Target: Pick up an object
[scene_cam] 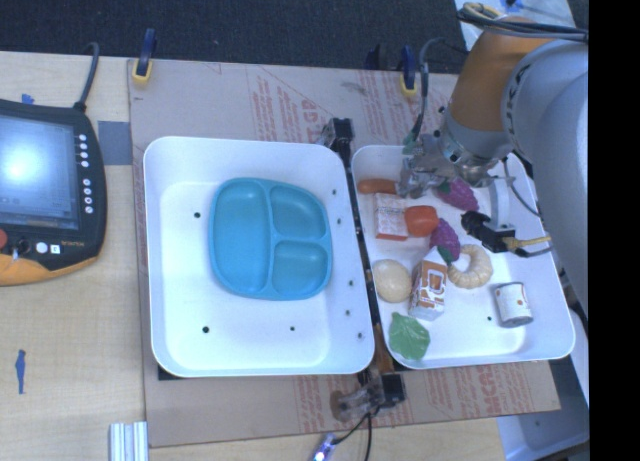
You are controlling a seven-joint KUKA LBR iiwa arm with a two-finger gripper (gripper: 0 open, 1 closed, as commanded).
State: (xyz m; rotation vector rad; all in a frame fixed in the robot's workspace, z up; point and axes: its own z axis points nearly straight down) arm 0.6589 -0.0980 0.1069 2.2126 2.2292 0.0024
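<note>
We see the grey two-finger gripper (415,185) lowered into the far end of the right white plastic bin (545,349), where the small food toys are heaped so any one can be taken. It hangs just beyond the red rounded tomato-like toy (421,219), beside the orange sausage-shaped toy (377,186). We cannot tell how the jaws stand, and we see nothing between them, so we judge the pick is not yet made.

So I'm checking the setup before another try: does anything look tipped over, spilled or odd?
Only small things: the carton lies tilted in the right bin, and the can lies on its side near it. No spill. The blue plate sits flat in the left bin.
</note>
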